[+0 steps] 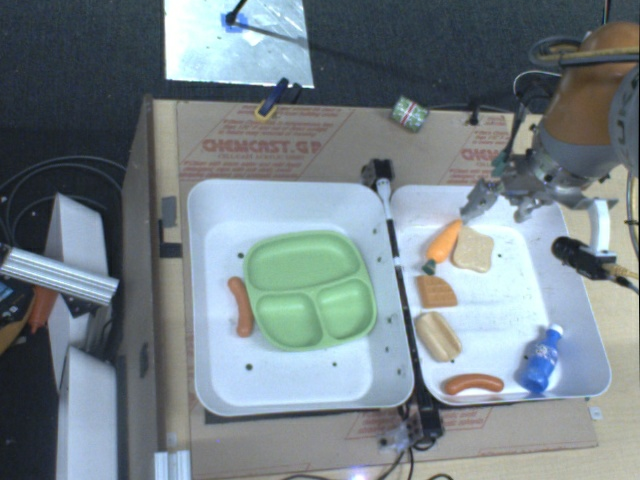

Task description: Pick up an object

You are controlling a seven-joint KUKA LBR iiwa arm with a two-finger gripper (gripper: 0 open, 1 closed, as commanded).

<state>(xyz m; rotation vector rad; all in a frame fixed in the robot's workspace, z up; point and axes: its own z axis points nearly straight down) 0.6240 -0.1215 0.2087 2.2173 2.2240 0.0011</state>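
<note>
My gripper (pixel 500 206) hovers over the far edge of the right bin (pixel 585 333), open, with nothing between its fingers. Just below it lie an orange carrot (pixel 443 242) and a pale bread slice (pixel 473 251), side by side. Further toward the front of that bin lie a brown toast piece (pixel 436 291), a hot dog bun (pixel 438 335), a sausage (pixel 472 383) and a blue bottle (pixel 540 360). The left bin (pixel 215 228) holds a green divided plate (pixel 310 288), with a second sausage (pixel 241 306) beside its left rim.
A small green can (pixel 409 113) and a blue and yellow clamp (pixel 275 98) lie on the cardboard behind the bins. A metal sheet (pixel 238 26) lies further back. A black part (pixel 580 256) of the arm juts over the right bin's right side.
</note>
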